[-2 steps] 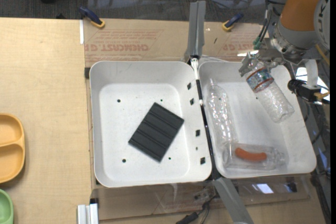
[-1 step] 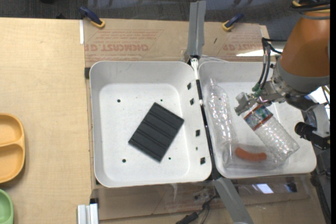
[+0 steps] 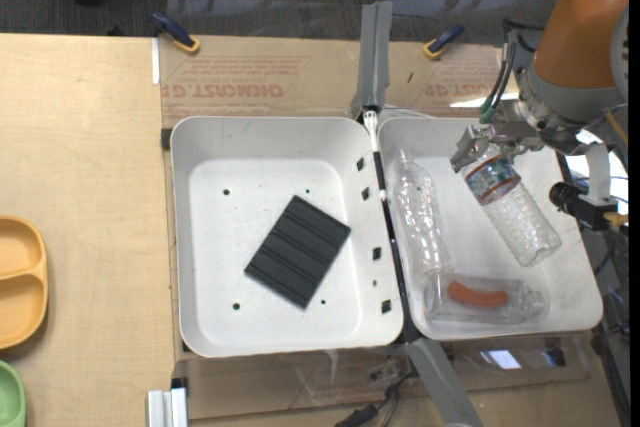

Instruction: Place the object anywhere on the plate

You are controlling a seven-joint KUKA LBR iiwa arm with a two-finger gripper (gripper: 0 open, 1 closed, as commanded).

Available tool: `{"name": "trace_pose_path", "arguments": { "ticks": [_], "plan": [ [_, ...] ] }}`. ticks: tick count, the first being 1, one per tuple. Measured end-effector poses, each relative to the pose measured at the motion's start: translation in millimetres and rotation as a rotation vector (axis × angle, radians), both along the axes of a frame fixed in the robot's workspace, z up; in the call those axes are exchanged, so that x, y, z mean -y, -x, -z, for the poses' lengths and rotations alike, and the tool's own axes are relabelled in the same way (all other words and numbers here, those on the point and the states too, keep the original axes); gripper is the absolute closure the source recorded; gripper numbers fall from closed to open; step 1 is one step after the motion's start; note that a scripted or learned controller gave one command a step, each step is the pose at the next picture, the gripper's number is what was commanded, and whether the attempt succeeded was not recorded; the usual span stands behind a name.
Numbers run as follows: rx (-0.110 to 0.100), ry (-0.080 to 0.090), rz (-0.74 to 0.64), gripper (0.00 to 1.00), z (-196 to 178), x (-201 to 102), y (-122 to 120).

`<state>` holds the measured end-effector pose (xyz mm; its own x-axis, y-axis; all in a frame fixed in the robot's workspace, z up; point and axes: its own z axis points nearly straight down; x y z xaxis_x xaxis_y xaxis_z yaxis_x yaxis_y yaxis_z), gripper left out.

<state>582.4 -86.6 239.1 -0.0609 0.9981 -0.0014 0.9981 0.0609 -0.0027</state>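
I have the pincer point(image 3: 487, 147) over the back of the right-hand white bin point(image 3: 575, 315), and it looks to be pinching the capped neck of a clear crinkled plastic water bottle with a blue label point(image 3: 510, 203). The bottle hangs tilted, its body trailing forward and outward from the pincer with the base low, near or on the bin floor; I judge a neck grip leaves the light body free to swing.

Ahead of the pincer and nearer me lie a second clear plastic bottle point(image 3: 418, 215) along the bin's inner wall and an orange-red sausage-shaped piece point(image 3: 477, 294) partly under clear plastic. Far across from the pincer, past the left white bin point(image 3: 190, 215) with its black ribbed rectangular slab point(image 3: 298, 250), an orange divided plate point(image 3: 20, 280) sits at the bench point(image 3: 80, 145) edge, well apart from the bottle.
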Motion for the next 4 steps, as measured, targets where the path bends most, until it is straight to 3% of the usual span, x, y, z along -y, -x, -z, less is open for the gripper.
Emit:
{"name": "trace_pose_path", "arguments": {
  "ticks": [1,2,3,4],
  "plan": [
    [0.001,0.0,0.013,1.0,7.4,34.6,-50.2],
    [0.003,0.0,-0.187,1.0,-14.4,10.6,-76.7],
    [0.003,0.0,-0.403,1.0,-21.3,1.9,-77.0],
    [0.004,0.0,-0.371,1.0,-38.3,31.1,-75.7]
  ]
}}
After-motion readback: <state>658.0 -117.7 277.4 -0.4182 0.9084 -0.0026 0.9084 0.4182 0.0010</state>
